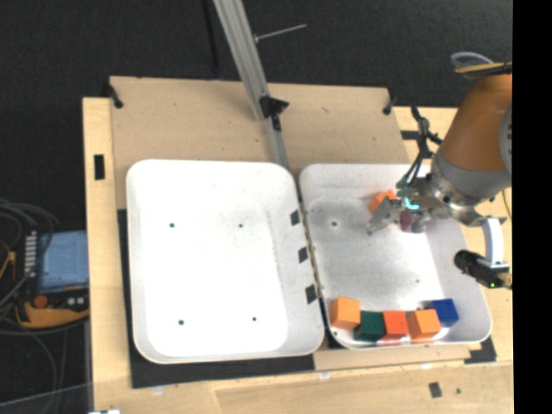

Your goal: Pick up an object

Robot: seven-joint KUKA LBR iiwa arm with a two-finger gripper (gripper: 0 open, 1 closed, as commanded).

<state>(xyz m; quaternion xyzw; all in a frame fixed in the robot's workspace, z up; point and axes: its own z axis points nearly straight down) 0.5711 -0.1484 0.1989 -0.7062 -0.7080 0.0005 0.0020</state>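
Hovering low in the right bin (345,188), the jaws (398,214) sit beside an orange block (380,201); whether they grip it, I cannot tell. Lifting looks not yet done; 5 blocks (395,321) line the near rim.

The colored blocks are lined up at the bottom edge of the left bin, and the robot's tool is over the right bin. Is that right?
Not quite. The camera view shows the row of blocks along the bottom edge of the right bin, not the left bin. The tool is over the right bin, as you said.
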